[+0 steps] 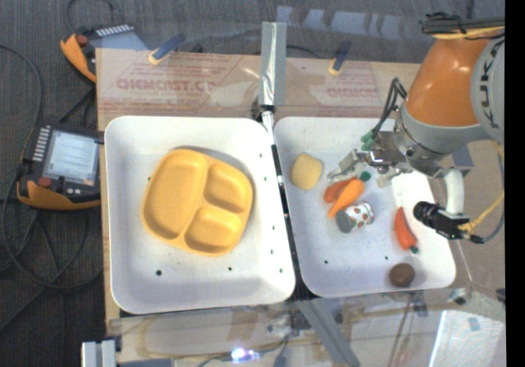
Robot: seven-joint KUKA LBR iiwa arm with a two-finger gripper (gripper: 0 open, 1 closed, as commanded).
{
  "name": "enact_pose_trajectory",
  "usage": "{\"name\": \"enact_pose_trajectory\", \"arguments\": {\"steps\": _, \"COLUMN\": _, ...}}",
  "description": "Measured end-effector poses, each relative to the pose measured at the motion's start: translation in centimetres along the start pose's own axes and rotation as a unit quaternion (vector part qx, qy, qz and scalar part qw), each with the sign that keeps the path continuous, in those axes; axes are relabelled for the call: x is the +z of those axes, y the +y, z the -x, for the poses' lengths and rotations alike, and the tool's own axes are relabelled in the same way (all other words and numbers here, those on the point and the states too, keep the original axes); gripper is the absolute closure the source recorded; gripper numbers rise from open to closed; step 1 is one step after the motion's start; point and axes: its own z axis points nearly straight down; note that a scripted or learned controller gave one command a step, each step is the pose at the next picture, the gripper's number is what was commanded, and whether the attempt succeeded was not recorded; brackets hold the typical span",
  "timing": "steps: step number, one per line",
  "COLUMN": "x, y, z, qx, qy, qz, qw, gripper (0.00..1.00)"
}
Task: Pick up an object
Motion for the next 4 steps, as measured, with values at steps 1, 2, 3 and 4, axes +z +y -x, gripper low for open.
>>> {"name": "enact_pose_trajectory", "arguments": {"steps": 1, "x": 13.3, "y": -0.3, "z": 1.6, "qx": -0.027, "qy": -0.002, "qz": 0.007, "qw": 0.9996, "gripper": 0.00}}
{"name": "enact_pose_trajectory", "arguments": {"steps": 2, "x": 12.3, "y": -0.2, "z": 1.7, "qx": -0.027, "qy": -0.002, "qz": 0.008, "qw": 0.9996, "gripper": 1.00}}
{"name": "enact_pose_trajectory", "arguments": {"steps": 3, "x": -0.4, "y": 4.1, "z": 1.5, "qx": -0.012, "qy": -0.003, "qz": 0.001, "qw": 0.9999, "gripper": 1.00}}
{"name": "enact_pose_trajectory", "arguments": {"steps": 4, "x": -0.4, "y": 4.1, "z": 1.5, "qx": -0.012, "qy": -0.003, "qz": 0.001, "qw": 0.9999, "gripper": 0.00}}
